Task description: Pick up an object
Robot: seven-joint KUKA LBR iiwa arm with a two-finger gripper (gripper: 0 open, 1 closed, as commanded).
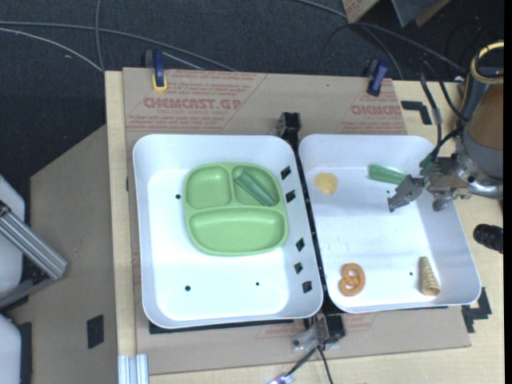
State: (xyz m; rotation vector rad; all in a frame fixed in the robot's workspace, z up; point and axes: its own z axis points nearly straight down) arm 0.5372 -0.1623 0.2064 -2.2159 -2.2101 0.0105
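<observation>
Camera view: my gripper [418, 192] hangs over the right bin's far right part, with the green piece [386, 174] just to its left.

Going near to far in the right bin [384, 294]: a cone [430, 276] lies at the near right, a pretzel [351, 279] at the near left, both well apart from me. Farther up, a dark fingertip points left and down over bare floor; whether my fingers are spread or pressed together I cannot tell, and nothing shows between them. The green piece is nearest, its long axis running left to right, its right end close by me. A yellow bit [326, 184] sits beyond it, by the left wall. I judge the green piece the likeliest pick.
</observation>
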